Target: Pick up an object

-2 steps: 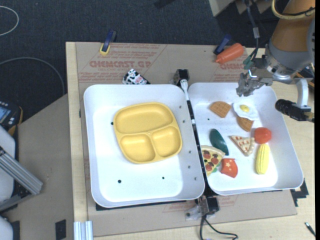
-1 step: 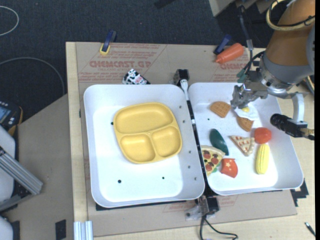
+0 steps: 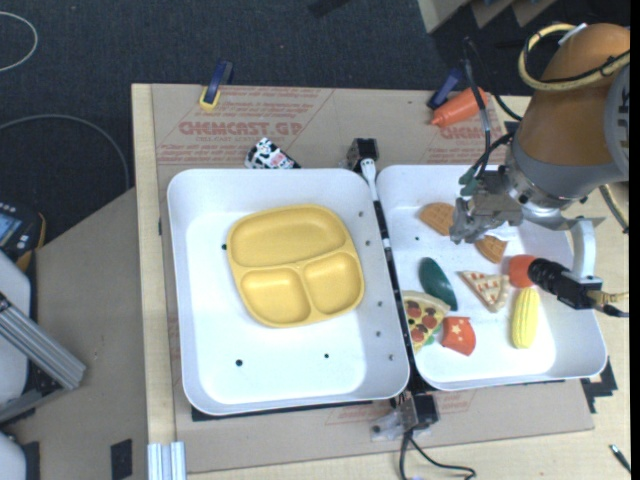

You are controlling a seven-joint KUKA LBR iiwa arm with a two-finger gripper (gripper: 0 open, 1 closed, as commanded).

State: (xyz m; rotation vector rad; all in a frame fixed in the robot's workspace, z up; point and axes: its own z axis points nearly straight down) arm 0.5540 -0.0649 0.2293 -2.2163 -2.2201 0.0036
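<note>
Dark carpet surrounds a plywood desk [image 3: 300, 128] bearing two shallow white bins side by side: the left bin [image 3: 200, 268] holds a yellow divided plate [image 3: 295, 263], the right bin [image 3: 560, 363] holds toy food. The tool [image 3: 478, 226] is low over the upper part of the right bin, its tip among two tan biscuit-like pieces: the tan piece [image 3: 436, 217] just to its left and a smaller tan piece [image 3: 491, 248] just below. Whether its grip is open or closed cannot be told, and nothing can be confirmed as held. Judged step: the approach or closing phase of a pick, with no lift evident. The likely target is the tan piece, lying flat near the bin's top left, long axis roughly left to right with a slight downward tilt to the right; its exact outline is partly hidden. The next move calls for the grip to straddle the short width of that piece, close firmly, then rise straight up clear of the green piece [image 3: 437, 281], pizza slice [image 3: 487, 289] and corn cob [image 3: 525, 318] nearby
</note>
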